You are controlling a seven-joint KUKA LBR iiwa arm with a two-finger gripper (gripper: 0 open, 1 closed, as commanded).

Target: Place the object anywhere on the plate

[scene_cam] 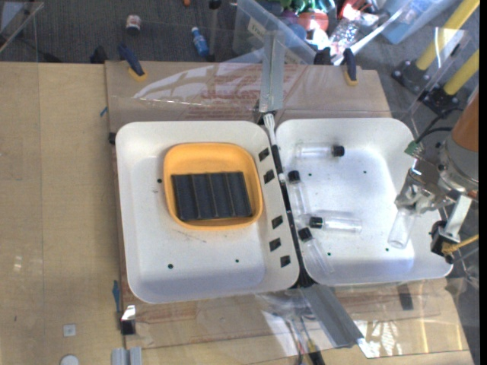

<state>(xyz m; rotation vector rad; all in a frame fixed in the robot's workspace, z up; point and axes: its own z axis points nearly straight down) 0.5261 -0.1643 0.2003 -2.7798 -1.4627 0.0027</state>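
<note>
From above, the end effector (pixel 426 204) hung at three o'clock over the right bin (pixel 365 261) — whether it was apart or together, I cannot tell. Clear tubes (pixel 335 223) lay there — the yellow plate (pixel 173 162) sat in the left bin (pixel 144 272).

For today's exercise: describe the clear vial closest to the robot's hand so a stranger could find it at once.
Start at the right white bin and go to its right wall, beside the hand. The vial stands nearly upright against that wall. Its neighbours, clear vials with black caps, lie flat on the bin floor nearer the divider.
</note>
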